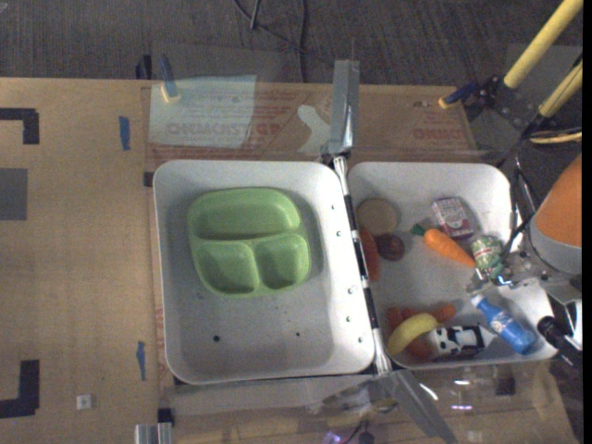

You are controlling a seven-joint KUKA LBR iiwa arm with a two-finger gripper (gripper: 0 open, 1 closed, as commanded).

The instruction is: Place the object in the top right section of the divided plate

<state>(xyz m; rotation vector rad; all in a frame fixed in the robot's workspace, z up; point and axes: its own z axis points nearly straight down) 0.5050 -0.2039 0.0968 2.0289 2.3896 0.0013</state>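
Plate [245, 240]: pale green, a rounded rectangle with a raised rim, split into three hollows. One long hollow runs across its 12 o'clock side and two smaller ones sit side by side toward 6 o'clock. It lies flat in the left bin [176, 276], nearer that bin's 12 o'clock edge, turned a little off square. All three hollows show bare green.

Which object is meant for it cannot be told; the loose things all lie in the right bin [421, 176]. At that bin's 10 o'clock sits a brown disc [376, 215], with a dark ball [392, 246] just below it. A pink carton [453, 215] lies toward 12 o'clock. A carrot [448, 247] stretches slantwise near the middle, its green end toward 9 o'clock. A green and white can [486, 251] stands at 3 o'clock, just beside the carrot's tip. At 6 o'clock a banana [412, 331] curves beside a black and white toy [458, 340]. A blue bottle [504, 325] lies toward 5 o'clock.

The gripper [499, 274] hangs at the right bin's 3 o'clock edge, just below the can and above the bottle. It is too blurred to tell whether it is apart or together, or whether it touches anything. The arm's orange band [566, 211] sits beyond it toward 3 o'clock.
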